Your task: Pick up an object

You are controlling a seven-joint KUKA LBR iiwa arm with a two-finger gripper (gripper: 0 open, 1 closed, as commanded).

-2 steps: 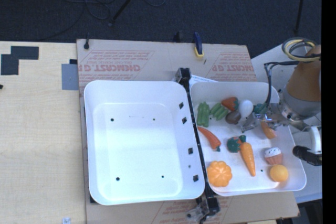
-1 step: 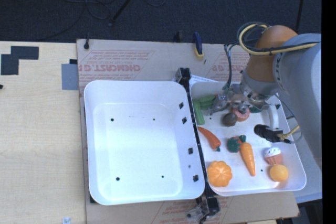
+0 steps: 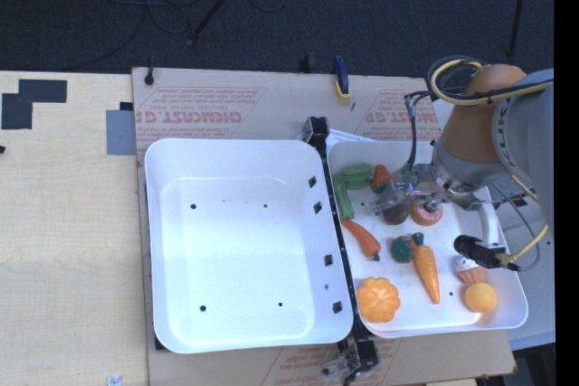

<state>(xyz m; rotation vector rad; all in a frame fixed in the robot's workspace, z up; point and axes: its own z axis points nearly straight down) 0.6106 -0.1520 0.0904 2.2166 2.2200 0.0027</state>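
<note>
Down in the right white plastic bin point(image 3: 507, 321), the gripper point(image 3: 404, 194) hangs over crowded toys (grip state unreadable): a green vegetable point(image 3: 353, 177), a brown-pink lump point(image 3: 425, 212), a round orange pumpkin point(image 3: 378, 299). An orange plastic carrot point(image 3: 426, 271) lies near the middle, lengthwise near-to-far, its green top pointing away.

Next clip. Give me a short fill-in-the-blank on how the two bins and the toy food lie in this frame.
1. All the toy food lies in the ____ bin.
2. The pumpkin sits near the dividing edge at that bin's ____ corner.
3. The long carrot lies to the ____ of the pumpkin.

Missing words: right; front left; right
</note>
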